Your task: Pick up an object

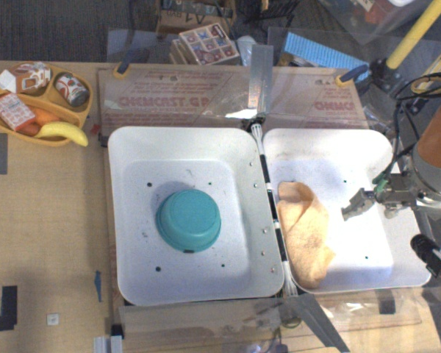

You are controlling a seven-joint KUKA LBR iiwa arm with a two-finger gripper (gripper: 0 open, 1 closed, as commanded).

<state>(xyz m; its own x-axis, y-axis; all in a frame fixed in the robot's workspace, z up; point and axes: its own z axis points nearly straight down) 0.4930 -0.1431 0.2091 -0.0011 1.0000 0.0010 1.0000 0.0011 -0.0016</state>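
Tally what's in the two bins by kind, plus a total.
Teal bowl: 1, left bin
Tan cloth: 1, right bin
Total: 2

Yellow tray [0, 116] with banana [62, 132], left bench edge.

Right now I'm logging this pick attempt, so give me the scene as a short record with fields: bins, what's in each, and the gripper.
left bin: holds a teal bowl, upside down, near the middle
right bin: holds a tan cloth, crumpled along the bin's left wall
gripper: over the right bin, right of the cloth, apart from it
held: nothing seen between the fingers
off the bins: yellow tray at far left with a banana and small items
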